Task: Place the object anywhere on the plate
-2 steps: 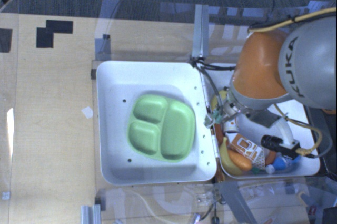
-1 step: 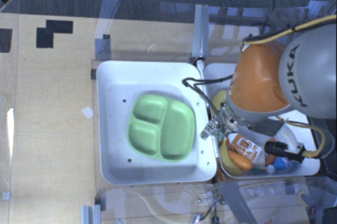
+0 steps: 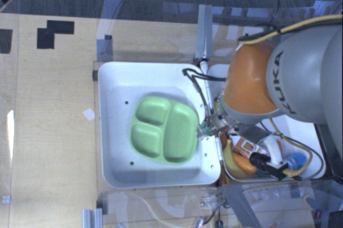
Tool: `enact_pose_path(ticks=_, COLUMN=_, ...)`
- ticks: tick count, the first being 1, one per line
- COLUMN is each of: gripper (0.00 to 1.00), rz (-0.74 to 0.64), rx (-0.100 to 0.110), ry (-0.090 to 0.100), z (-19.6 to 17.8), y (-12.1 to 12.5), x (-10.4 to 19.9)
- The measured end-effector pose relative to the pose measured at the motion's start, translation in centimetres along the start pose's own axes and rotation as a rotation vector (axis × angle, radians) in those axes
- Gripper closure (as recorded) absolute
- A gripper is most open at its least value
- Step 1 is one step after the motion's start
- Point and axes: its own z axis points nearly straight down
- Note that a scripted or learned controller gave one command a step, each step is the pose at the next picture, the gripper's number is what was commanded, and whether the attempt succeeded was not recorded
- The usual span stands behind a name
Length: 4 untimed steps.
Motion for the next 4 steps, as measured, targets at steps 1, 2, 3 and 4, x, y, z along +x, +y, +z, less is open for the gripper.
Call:
enact_pose_path(ticks=1, gripper=1.0, rz=-0.228, rx=0.0, ry=0.0, z=0.0, y=-0.9, x=-2.0)
enact_pose_path(ticks=2, gripper=1.0, rz=-0.464, rx=-0.003, ry=-0.003, z=-0.1, y=3.9, x=-6.6)
enact_pose_path(ticks=3, gripper=1.0, rz=-0.466, rx=-0.011, ry=-0.007, z=-1.3, y=4.2, x=-6.6)
enact_pose_path(ticks=4, gripper=1.0, rz=-0.395, rx=-0.003, ry=-0.002, z=-0.1, y=6.3, x=-4.2)
